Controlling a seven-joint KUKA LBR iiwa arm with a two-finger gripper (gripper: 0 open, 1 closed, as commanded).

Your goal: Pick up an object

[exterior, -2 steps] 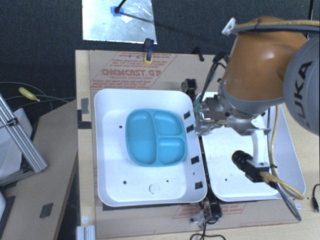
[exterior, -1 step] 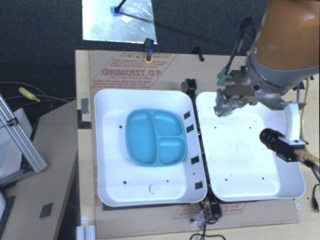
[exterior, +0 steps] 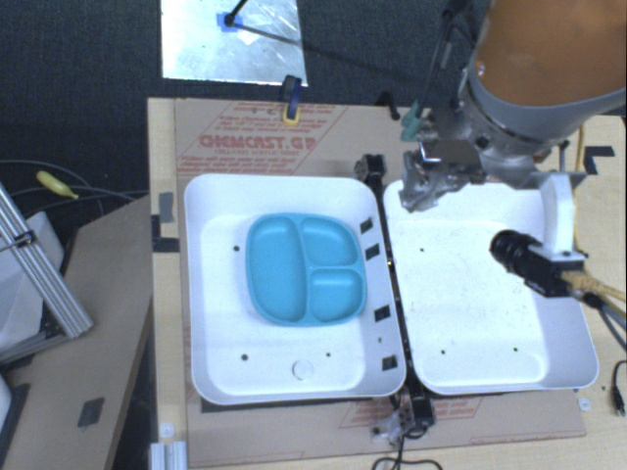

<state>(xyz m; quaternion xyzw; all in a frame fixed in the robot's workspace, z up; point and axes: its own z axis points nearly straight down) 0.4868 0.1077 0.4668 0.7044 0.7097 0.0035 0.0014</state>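
The arm's tool [exterior: 423,186] hangs over the far left corner of the right bin [exterior: 490,341] — whether its fingers are open or closed cannot be told. Nothing is visible between them. Two white bins sit side by side on the table [exterior: 245,130]. The left bin [exterior: 220,351] holds one object — a blue divided plate [exterior: 304,268] with three compartments, lying flat near its centre, well apart from the tool.
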